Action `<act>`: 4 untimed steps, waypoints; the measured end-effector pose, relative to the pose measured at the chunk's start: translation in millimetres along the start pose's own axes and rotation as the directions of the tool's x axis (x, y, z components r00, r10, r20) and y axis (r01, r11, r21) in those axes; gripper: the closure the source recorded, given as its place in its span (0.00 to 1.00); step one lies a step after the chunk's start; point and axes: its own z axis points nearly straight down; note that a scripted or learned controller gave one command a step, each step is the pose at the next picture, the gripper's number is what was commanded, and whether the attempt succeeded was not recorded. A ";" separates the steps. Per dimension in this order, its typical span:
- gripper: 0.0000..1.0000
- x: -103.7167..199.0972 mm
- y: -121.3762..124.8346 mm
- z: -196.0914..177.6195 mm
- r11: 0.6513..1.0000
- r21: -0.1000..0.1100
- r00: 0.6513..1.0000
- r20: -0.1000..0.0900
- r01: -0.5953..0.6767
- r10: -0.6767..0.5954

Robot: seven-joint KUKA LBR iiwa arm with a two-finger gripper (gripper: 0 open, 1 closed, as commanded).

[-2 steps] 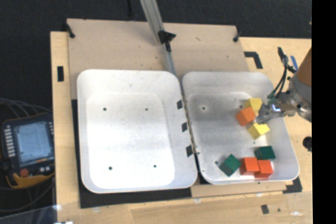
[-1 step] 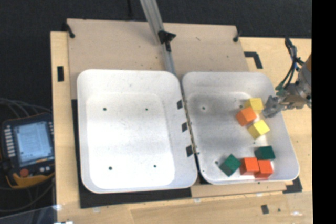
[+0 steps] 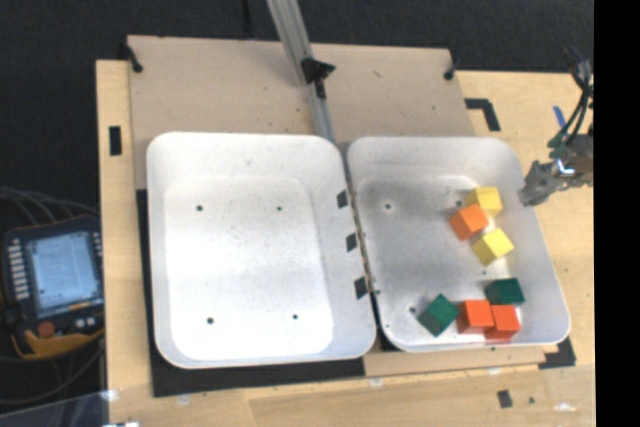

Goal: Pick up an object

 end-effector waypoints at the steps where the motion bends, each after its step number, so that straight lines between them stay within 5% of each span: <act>1: 1.00 45.8 31.6 10.2 1.000 0.005 1.000 -0.001 0.002 -0.002; 4: 1.00 190.1 93.9 44.1 1.000 0.005 1.000 -0.002 0.001 -0.001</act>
